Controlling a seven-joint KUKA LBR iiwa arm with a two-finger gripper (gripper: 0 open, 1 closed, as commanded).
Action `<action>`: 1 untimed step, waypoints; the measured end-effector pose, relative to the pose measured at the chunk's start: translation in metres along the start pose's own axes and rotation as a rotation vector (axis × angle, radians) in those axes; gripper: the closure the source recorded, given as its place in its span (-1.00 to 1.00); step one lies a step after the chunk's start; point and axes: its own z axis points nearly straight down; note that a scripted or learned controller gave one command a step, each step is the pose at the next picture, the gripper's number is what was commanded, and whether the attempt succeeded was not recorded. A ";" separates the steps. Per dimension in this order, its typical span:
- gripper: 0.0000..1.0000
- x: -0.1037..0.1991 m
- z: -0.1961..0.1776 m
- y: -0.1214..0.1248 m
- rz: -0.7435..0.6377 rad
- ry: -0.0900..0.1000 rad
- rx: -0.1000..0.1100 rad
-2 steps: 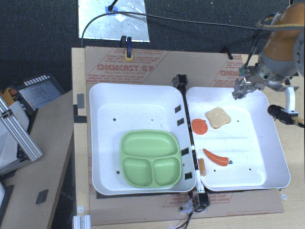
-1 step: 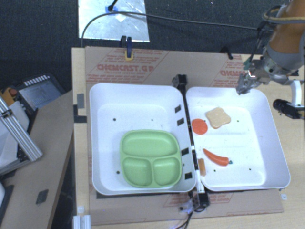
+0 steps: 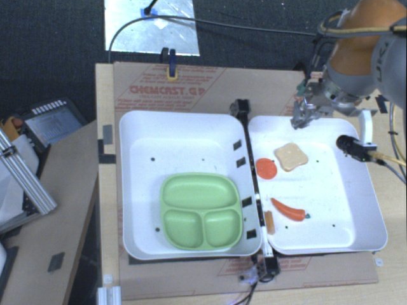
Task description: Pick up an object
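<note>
In the right bin (image 3: 356, 196) lie a tan slice of toast (image 3: 291, 156), a flat red disc (image 3: 266, 168) just left of it, a red-orange chili pepper (image 3: 289, 210) nearer the front, and a small orange stick (image 3: 269, 222) against the bin's left wall. My gripper (image 3: 303, 118) hangs over the back of the right bin, above and slightly right of the toast, with nothing seen between its fingers.
The left bin (image 3: 143, 138) holds a green three-compartment plate (image 3: 200, 210). A black clip divider (image 3: 245, 151) runs between the two bins. Cardboard (image 3: 191, 88) lies under both bins, and a grey device (image 3: 54, 126) sits off the bench at left.
</note>
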 end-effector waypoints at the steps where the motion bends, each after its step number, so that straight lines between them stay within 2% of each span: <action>1: 1.00 0.062 -0.006 0.004 -0.002 0.001 -0.001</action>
